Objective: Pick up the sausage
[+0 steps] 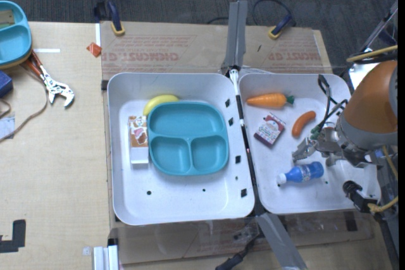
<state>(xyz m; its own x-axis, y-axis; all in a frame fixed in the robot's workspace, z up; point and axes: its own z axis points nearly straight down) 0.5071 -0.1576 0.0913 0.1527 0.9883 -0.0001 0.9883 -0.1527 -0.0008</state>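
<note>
Lowest in the right bin (pixel 269 199) lay a blue bottle (pixel 302 173) on its side, with the gripper (pixel 308 147) poised just above it, fingers spread partly apart and holding nothing. Just beyond the gripper, the sausage (pixel 303 123) rested on the bin floor, near a small packet (pixel 269 130) and below a carrot (pixel 269 99). Over in the left bin (pixel 120 155) sat a teal divided plate (pixel 188 137), a banana (pixel 161 101) and a carton (pixel 138 139).

tray (pixel 188 147) in left bin (pixel 120 155), sausage (pixel 303 123) right
</note>
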